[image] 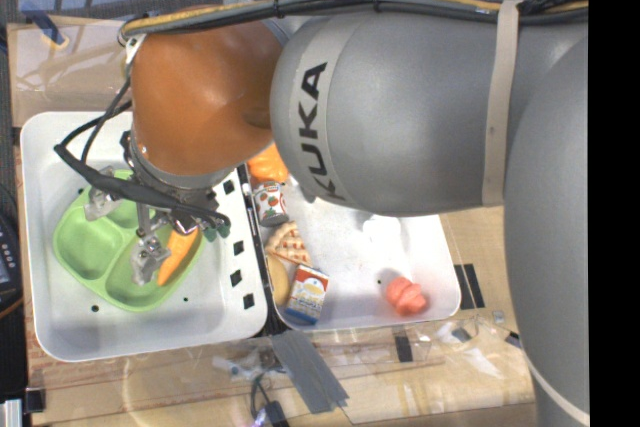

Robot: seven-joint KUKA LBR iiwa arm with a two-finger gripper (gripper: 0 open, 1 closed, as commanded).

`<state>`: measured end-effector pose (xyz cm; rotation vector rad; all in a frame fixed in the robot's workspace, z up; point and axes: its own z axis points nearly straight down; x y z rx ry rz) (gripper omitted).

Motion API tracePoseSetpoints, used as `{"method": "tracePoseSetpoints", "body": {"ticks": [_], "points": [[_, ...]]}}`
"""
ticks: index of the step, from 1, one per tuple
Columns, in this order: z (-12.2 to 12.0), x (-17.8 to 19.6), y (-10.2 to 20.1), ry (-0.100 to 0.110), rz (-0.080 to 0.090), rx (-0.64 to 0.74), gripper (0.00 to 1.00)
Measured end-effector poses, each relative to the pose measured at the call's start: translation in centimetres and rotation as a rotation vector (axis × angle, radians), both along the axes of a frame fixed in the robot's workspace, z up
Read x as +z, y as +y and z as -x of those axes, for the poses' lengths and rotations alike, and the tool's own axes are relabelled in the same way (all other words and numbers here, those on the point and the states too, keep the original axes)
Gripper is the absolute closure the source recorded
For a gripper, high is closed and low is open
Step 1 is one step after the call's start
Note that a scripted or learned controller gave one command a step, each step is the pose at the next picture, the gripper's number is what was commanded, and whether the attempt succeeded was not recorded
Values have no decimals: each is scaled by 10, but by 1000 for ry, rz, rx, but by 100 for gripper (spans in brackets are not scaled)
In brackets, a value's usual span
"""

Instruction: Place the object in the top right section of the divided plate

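one huge grey arm [420,85] takes up most of what we see, reaching in from the right, with its orange band [195,105] hanging over the near edge of the left bin. under it we see the desk [490,235], a pale wooden surface carrying two shallow white bins side by side. the left bin [60,315] holds a green divided plate [80,240], which lies toward the bin's left and middle. the right bin [440,265] holds several small items: a round orange piece [265,163] tucked close under the arm, a small can with a red and white label [270,205] just below it, a waffle-like piece [285,243] below that, a small carton with a red and blue front [308,297] near the bin's lower edge, and a pink-red lumpy item [405,295] well apart to the right. the gripper [155,240] comes down from the orange band over the plate, its metal parts sitting above the plate's right-hand side. an orange carrot-shaped object [180,255] lies tilted at the plate's right rim, just beside the gripper and seemingly touching it; we cannot tell whether the gripper is clenched on it or released, since the view from above hides that. black cables [80,150] loop from the wrist across the upper left of the left bin.
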<state>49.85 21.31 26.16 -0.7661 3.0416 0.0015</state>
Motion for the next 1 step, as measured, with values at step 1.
{"method": "tracePoseSetpoints", "body": {"ticks": [1], "points": [[-1, 10, 1, -4, -1, 4, 100]]}}
